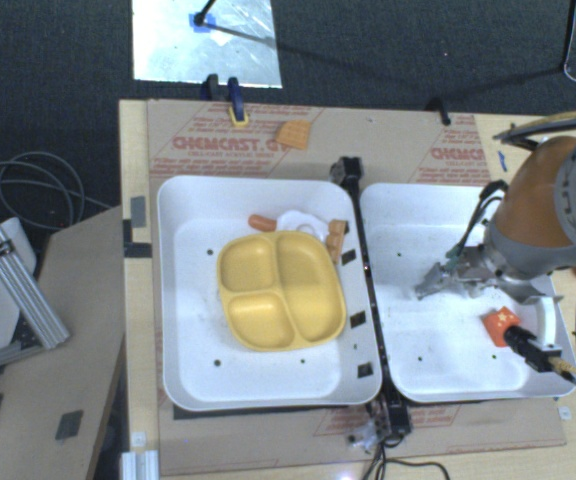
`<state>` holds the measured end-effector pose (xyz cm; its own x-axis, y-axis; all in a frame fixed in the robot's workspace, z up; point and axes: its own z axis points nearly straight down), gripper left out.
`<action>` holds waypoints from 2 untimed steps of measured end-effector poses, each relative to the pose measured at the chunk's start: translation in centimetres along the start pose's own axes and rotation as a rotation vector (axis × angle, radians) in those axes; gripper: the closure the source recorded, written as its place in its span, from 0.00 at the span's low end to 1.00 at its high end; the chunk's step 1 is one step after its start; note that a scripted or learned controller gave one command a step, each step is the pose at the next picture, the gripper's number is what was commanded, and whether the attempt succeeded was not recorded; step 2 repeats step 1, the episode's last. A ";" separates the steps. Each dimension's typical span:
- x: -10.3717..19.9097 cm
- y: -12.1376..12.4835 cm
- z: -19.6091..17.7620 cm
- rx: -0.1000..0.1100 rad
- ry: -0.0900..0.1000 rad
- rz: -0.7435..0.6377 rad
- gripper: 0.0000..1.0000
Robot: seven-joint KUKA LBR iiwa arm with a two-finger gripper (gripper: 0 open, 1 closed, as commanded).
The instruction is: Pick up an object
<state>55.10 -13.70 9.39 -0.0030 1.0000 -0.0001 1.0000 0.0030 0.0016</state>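
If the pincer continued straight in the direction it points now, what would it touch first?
The pincer points left and slightly down over the right bin. Probably it would meet that bin's bare white floor first, otherwise the black divider; depth is unclear.

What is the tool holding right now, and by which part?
Nothing that can be seen. The tool sits low over the right bin's white floor with no object between its tips; the orange block lies apart from it.

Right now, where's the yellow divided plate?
The yellow divided plate lies in the left bin, about the middle, just below a small orange piece near the bin's far wall.
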 end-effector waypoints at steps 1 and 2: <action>-7.4 -5.2 -1.8 0.001 0.000 0.010 0.00; -7.4 -5.2 -1.8 0.001 0.000 0.010 0.00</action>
